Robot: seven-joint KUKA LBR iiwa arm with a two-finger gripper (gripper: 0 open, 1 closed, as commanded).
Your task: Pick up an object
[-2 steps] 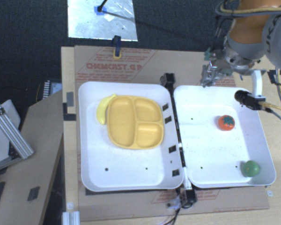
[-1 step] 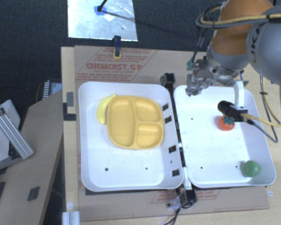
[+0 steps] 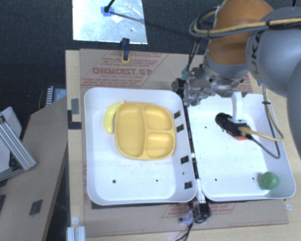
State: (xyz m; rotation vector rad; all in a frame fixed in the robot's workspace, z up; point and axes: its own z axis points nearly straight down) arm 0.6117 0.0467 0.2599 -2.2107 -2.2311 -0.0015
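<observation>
looking down: round, smooth green ball [image 3: 268, 180] in the right white bin's [image 3: 226, 177] near corner, well apart from the gripper [image 3: 191, 92] over the bins' shared far edge. its opening i cannot tell. left bin [image 3: 105, 179]: glossy yellow three-compartment plate [image 3: 143, 130], curved yellow banana shape [image 3: 110, 116] against its left rim.

One high camera looks down aslant on both bins [image 3: 135, 185] (arm [image 3: 281, 49] at right).

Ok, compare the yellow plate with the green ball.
The yellow plate is flat, with three compartments; the green ball is round. The plate is far bigger than the ball. The plate lies in the left bin, the ball in the right bin's near corner. Both lie in bins.
</observation>
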